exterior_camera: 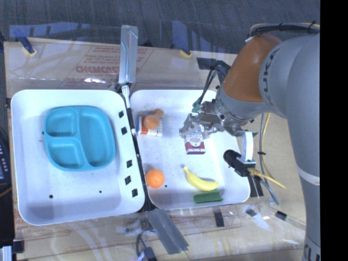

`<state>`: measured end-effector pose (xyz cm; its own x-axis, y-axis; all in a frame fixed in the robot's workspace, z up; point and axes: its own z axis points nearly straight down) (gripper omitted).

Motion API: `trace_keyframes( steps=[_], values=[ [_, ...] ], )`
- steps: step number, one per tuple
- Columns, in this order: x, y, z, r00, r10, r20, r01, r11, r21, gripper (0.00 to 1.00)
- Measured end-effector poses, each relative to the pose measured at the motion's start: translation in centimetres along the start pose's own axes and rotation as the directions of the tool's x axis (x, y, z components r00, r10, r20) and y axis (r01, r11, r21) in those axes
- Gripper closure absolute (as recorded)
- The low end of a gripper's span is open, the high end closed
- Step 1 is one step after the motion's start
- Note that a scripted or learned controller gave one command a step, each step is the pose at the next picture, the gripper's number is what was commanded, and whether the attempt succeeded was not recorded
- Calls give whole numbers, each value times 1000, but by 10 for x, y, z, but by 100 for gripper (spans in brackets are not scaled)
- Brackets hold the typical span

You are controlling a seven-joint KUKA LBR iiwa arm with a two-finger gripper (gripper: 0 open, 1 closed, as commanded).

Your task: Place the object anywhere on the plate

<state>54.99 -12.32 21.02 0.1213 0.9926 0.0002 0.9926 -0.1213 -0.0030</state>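
Observation:
A blue plate [80, 137] with three compartments lies in the left bin [32, 200]. In the right bin [168, 99], my gripper [194, 131] hangs directly over a small red and white carton [195, 146], which sits just below its tip. Whether the carton is between the fingers is hidden by the gripper body. An orange [155, 178], a yellow banana [200, 180], a green object [208, 197] and an orange-capped bottle [150, 123] also lie in the right bin.
A metal divider [128, 53] runs between the two bins. The grey arm with its orange band [253, 69] covers the right bin's right side. A black cylinder [237, 162] and cables hang near the bin's right rim.

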Motion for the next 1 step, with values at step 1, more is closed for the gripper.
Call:
trace_keyframes(
  steps=[1],
  values=[
    [74, 80, -71, 998, -68, 1, 68, 998, -1, 100]
  ],
)
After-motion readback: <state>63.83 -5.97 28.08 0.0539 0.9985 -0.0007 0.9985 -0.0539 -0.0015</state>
